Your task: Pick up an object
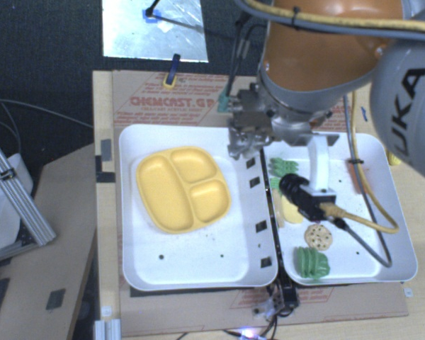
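One camera sits fixed above the tabletop (64,211), looking down at a slant from the near edge at 6 o'clock toward the far edge at 12 o'clock. It is near enough that the two white bins fill most of the frame: the left bin (191,261) toward 8 o'clock, the right bin (382,190) toward 4 o'clock. The arm (326,27) enters from 3 o'clock and, being close to the lens, looms large across the upper right, covering part of the right bin's far edge.
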`<state>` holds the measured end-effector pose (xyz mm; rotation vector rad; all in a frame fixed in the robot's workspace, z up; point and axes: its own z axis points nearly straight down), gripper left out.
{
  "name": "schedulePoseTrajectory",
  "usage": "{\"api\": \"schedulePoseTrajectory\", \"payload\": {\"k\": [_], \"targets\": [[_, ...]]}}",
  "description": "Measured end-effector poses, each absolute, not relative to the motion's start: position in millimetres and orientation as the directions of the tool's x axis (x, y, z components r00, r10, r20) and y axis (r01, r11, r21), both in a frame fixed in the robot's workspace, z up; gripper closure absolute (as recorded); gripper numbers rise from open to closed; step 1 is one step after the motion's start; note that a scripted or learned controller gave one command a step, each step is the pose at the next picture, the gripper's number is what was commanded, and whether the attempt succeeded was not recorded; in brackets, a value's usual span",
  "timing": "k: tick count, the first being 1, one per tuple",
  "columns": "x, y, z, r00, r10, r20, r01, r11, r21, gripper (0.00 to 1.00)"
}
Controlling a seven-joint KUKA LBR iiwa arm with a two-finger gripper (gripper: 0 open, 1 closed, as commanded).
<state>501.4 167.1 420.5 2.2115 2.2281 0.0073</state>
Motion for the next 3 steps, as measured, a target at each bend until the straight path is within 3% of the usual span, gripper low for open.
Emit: {"api": "schedulePoseTrajectory", "payload": {"k": [3], "targets": [[503.1, 168.0, 452.6, -0.022, 1.000, 0.003, 1.000, 0.022, 0.011, 1.00]]}}
